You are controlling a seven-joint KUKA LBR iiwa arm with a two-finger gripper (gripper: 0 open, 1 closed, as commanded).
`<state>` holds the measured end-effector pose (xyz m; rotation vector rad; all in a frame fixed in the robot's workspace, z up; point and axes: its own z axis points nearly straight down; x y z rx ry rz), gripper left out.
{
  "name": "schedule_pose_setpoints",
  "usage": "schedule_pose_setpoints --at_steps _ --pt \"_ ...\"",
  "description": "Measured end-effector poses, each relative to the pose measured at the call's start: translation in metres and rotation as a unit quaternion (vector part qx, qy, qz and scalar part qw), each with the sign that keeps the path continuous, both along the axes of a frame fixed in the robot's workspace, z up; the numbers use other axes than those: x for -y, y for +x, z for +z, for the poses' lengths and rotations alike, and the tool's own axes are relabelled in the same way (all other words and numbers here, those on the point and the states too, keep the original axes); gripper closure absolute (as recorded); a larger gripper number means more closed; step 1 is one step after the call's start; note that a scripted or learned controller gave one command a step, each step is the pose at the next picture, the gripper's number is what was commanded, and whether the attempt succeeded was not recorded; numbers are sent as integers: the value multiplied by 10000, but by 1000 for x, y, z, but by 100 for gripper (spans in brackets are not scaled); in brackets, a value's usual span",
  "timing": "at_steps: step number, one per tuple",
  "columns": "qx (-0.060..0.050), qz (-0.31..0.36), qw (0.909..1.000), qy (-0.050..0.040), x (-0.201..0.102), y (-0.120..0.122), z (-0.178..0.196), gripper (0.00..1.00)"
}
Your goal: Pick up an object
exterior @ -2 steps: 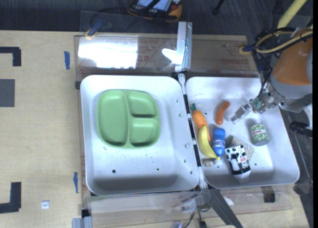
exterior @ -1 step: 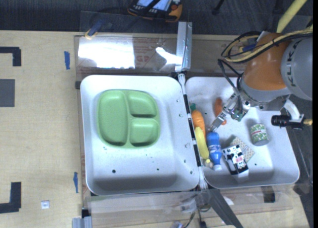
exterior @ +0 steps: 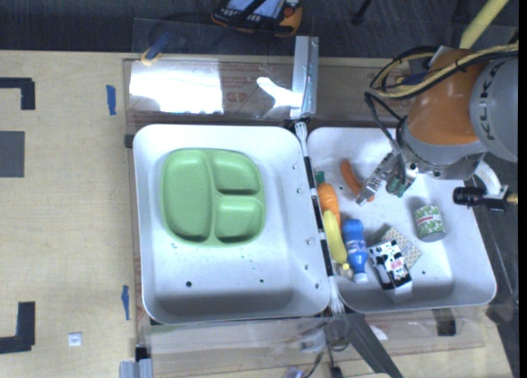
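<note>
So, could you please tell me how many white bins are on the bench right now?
2. The left bin holds a green divided tray. The right bin holds the small objects, with the hand above it.

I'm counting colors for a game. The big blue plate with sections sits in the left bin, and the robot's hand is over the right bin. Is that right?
Almost. The plate isn't blue; the camera view shows that it is green. The rest holds: it has sections, it sits in the left bin, and the gripper is over the right bin.
</note>
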<state>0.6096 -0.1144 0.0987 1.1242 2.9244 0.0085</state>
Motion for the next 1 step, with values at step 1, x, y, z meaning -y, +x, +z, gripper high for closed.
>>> schedule_pose_setpoints --at_steps 1 --pt "-48 -662 9978 -5 -53 38 86 100"
